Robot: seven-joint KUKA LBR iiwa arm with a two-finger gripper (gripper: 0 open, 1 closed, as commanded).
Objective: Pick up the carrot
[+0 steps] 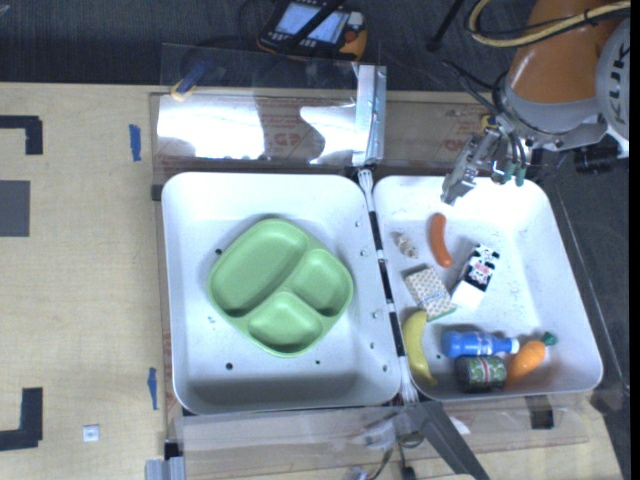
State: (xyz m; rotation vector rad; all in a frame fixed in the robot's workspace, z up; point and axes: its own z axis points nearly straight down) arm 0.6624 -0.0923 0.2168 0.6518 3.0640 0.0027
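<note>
Low in right bin (pixel 570 308): carrot (pixel 531 356) hemmed by blue bottle (pixel 478 345), dark can (pixel 482 372). Gripper (pixel 462 183) far off, grip state unreadable.

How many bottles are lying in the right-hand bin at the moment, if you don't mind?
2: a blue bottle near the front wall, left of the carrot, and a dark bottle just in front of it.

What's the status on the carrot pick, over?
Gripper above right bin's far edge, nothing held. Carrot at near right corner, untouched. Blue bottle and dark can crowd its left side.
</note>
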